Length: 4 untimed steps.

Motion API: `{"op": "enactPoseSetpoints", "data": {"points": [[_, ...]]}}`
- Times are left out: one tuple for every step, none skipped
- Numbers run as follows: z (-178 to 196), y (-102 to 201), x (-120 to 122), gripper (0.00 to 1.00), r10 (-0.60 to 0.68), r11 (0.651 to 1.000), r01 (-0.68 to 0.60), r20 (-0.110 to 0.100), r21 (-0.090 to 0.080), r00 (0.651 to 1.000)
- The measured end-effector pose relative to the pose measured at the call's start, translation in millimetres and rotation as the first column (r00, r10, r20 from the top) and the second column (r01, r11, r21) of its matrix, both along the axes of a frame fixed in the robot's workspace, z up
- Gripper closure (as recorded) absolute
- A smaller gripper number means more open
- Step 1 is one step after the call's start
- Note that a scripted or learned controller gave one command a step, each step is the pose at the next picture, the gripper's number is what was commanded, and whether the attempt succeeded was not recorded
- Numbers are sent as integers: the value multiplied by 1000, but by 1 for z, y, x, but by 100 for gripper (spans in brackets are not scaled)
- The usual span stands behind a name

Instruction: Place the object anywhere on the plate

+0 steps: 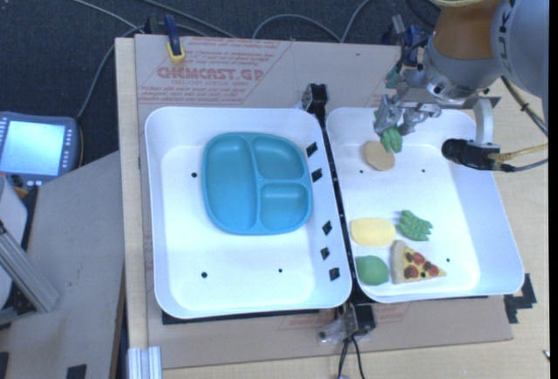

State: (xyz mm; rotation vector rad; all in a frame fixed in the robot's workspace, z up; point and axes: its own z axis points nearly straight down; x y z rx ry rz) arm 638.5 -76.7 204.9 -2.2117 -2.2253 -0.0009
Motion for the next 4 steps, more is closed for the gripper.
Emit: {"op": "enactPoseSetpoints", "data": {"points": [[-4,54,-11,100,-1,1000,1,-1,0,1000],[-5,108,-21,100,0,1000,0,-1,0,1000],[-1,161,-25,100,0,1000,0,2,0,1000],[26,205,-38,100,0,1000,0,5,0,1000]]}}
